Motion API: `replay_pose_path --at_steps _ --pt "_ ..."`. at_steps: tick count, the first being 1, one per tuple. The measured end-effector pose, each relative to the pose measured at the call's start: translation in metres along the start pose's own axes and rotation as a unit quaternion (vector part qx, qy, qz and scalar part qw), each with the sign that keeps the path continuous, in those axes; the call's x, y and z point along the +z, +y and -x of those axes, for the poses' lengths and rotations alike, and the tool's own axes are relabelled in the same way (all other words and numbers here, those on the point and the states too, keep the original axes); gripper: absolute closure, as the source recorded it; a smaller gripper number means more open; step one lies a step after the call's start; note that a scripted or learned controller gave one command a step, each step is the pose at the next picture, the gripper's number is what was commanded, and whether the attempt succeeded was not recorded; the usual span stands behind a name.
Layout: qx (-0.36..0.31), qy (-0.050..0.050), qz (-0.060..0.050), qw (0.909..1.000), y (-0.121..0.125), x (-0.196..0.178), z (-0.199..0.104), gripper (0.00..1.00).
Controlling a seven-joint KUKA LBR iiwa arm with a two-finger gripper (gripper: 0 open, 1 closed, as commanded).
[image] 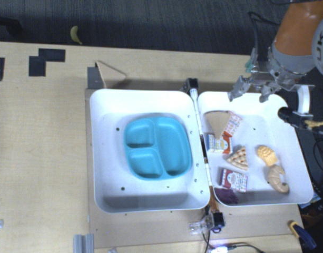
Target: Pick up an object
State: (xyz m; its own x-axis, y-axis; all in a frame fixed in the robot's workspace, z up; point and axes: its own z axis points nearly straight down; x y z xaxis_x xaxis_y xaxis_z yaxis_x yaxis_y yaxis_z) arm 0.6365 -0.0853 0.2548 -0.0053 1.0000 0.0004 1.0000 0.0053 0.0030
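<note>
gripper (253, 91): open, holding nothing, over right bin (303, 157) back edge | bread roll (266, 153): light, squashy; grab its sides

There are two shallow white plastic bins (100, 141). One blue divided plastic tray (157, 146) lies in the left bin. About seven small items lie in the right bin, among them two red-and-white packets (233, 179).

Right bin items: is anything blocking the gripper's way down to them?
Nothing visible does. The gripper hangs over the far rim of the right bin, with open space between it and the loose items, such as the waffle wedge and the red and white packet.
</note>
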Motion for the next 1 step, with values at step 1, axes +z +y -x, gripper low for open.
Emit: replay_pose_path --at_steps 1 --pt "0.002 0.0 -0.002 1.0 -0.0498 0.1239 0.0068 0.0"
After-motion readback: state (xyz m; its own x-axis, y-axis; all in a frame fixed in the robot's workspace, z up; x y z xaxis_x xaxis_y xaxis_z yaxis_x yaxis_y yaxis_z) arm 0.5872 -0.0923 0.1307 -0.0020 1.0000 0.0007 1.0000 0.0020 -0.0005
